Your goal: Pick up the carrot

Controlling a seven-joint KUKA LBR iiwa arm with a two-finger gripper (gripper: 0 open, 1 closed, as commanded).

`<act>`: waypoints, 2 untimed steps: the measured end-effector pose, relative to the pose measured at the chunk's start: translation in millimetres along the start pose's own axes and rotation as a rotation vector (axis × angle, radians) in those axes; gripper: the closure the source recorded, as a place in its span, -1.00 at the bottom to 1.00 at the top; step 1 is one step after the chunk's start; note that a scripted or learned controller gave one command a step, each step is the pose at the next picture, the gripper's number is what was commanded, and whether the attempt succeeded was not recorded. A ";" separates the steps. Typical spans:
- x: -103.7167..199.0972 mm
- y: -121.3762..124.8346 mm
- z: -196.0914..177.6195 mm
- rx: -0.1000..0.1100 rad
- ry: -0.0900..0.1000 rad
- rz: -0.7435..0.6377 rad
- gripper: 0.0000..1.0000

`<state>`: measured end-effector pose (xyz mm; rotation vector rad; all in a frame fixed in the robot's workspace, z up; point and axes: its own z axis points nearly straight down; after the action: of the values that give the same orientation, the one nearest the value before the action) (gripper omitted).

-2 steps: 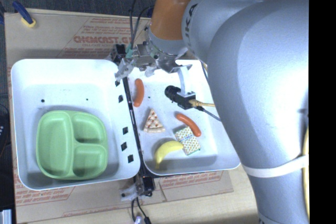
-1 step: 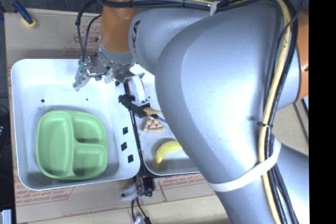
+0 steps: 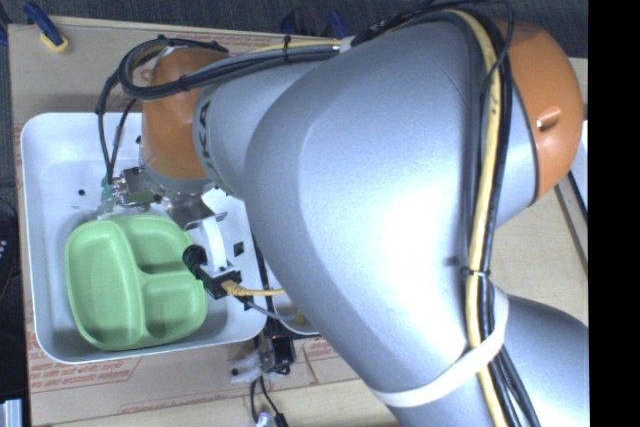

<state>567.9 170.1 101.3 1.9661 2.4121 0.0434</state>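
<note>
My arm's large grey body (image 3: 400, 195) fills most of the view, reaching in from the right. Its orange wrist band (image 3: 172, 130) hangs over the back half of the left bin (image 3: 40, 205). Below the band, the gripper (image 3: 128, 187) points down into that bin, right at the back edge of a green divided tray (image 3: 130, 283). The tray lies in the bin's front half and its compartments look bare. The arm hides the right part of the left bin and nearly all of the right bin.
A blue clamp (image 3: 45, 25) sits at the bench's back left corner. Black cables (image 3: 120, 85) loop around the wrist, and a black fitting with a yellow lead (image 3: 225, 285) hangs beside the tray's right edge. The bench's front edge (image 3: 150, 385) runs below the bin.
</note>
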 end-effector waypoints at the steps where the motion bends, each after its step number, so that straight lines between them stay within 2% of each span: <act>1: 3.9 1.6 -11.6 0.000 0.008 -0.006 1.00; 2: 6.5 53.8 -94.0 0.042 0.007 -0.097 1.00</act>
<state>615.4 187.0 197.4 1.8654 2.5290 -0.0023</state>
